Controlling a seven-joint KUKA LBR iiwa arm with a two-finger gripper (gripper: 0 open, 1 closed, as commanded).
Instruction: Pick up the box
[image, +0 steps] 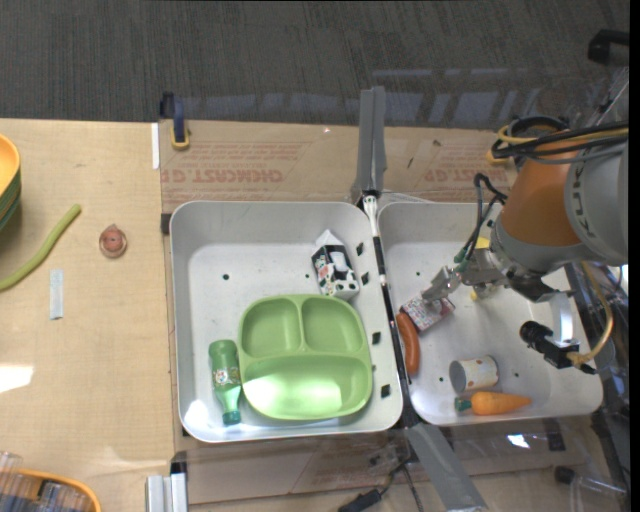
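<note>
The gripper (446, 285) hangs low over the right bin (560, 400), its fingers reaching toward nine o'clock from the wrist; whether they are apart or together cannot be told from this slanted overhead view. Just below the fingertips, toward seven o'clock, lies the box (427, 314), a small flat carton with a reddish and grey face, tilted on the bin floor near the left wall; contact between fingers and box cannot be made out. Touching the box's lower left edge is an orange-red sausage (408, 342), lying lengthwise along the wall. Toward five o'clock from the box sits a pale cup on its side (472, 375), and just below it a carrot (497, 403). Behind the gripper, at three o'clock, rises the grey arm (545, 205) with its orange band. The left bin (190, 250) holds a green divided plate (305, 357), a green bottle (226, 381) at the plate's eight o'clock, and a black-and-white milk carton (335, 269) at its twelve o'clock.
</note>
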